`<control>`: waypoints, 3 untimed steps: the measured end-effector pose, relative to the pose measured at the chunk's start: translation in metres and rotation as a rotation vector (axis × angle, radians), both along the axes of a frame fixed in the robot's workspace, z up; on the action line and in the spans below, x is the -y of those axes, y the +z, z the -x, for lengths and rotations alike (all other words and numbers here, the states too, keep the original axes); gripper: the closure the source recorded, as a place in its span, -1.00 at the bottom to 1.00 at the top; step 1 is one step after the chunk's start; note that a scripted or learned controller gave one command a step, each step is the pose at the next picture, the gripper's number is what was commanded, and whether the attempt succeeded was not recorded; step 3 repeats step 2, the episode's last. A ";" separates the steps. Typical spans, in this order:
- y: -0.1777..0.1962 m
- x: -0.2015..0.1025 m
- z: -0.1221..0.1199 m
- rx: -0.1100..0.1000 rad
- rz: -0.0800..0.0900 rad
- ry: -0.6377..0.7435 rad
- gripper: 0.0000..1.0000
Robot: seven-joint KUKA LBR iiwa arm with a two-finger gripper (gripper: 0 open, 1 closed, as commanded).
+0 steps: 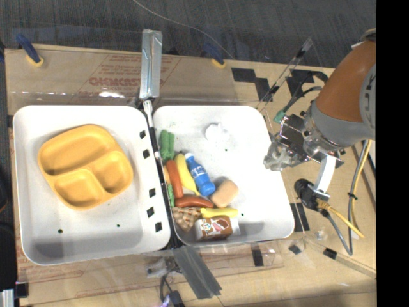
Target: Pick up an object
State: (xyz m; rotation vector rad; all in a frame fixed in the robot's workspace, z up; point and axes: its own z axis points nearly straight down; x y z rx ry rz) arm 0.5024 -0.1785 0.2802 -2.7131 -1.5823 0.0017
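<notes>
Overhead, two white bins sit side by side on the table (77,69). The left bin (25,235) holds a yellow divided tray (85,165), tilted a little across its floor. The right bin (268,216) has its objects crowded against its left wall and lower corner: a green piece (167,144) at the top, then an orange carrot-like piece (171,178), a yellow piece (185,174) and a blue bottle (201,177) lying alongside one another. Below them lie a tan bread-like lump (225,192), a red piece (193,202) and a small brown-labelled bottle (217,226) on its side. A pale smudge-like item (216,132) rests alone near the upper middle of that bin. The arm (348,88) reaches in from the right, and its pincer (279,157) hangs over the right bin's right rim, well apart from the cluster. Whether the pincer is open or closed cannot be told.
</notes>
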 end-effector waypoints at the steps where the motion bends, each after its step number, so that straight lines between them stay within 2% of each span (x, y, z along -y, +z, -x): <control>1: -0.092 0.015 0.027 -0.009 -0.003 -0.224 1.00; 2: -0.092 0.015 0.027 -0.007 -0.003 -0.225 -1.00; 3: -0.092 0.015 0.027 -0.007 -0.003 -0.225 -1.00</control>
